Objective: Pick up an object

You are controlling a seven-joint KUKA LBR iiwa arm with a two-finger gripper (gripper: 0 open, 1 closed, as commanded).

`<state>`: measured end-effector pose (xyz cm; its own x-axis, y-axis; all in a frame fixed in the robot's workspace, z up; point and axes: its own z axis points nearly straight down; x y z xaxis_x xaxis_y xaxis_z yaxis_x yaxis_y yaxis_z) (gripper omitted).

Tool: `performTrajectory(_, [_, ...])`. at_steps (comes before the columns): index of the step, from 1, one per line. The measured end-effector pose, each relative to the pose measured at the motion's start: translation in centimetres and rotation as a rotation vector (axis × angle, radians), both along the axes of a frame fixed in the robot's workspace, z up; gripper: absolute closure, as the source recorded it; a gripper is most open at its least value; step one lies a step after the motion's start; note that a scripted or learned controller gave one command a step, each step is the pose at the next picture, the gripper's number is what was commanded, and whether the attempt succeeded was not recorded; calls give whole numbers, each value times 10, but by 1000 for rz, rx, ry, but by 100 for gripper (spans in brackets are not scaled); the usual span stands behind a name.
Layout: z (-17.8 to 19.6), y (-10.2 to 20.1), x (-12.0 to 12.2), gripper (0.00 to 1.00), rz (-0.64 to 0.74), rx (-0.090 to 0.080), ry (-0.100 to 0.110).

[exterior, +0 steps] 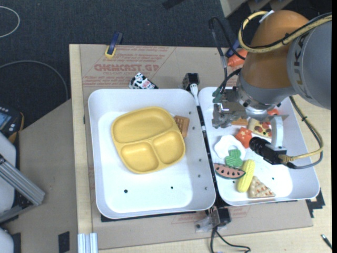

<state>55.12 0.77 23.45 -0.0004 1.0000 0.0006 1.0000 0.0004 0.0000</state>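
Gripper [239,121] sits low over the far part of the right bin [303,186], hanging from the grey arm with the orange band that comes in from the right. You cannot tell from this slant whether it is apart or together; the wrist hides that, and nothing shows clamped in it.

Your candidates lie on the near side of it. A small red piece [243,137] is just beside it, with the pizza slice [260,128] next to that on the right. Nearer again are the green piece [234,158] on a white patch, the watermelon slice [229,171], the yellow corn [246,175] and a tan wedge [259,188].

The corn's long axis runs near-to-far with a slight tilt, so I judge a grasp across its width would suit.

In the left bin [100,109] the yellow divided plate [148,139] lies well apart, across the wall between the bins.
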Motion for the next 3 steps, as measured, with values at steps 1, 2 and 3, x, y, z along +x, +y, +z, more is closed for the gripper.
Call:
performTrajectory(1, [-1, 3, -7, 100, -1, 0, 3])
performTrajectory(2, [-15, -8, -8, 100, -2, 0, 4])
performTrajectory(3, [-7, 11, -6, 100, 2, 0, -2])
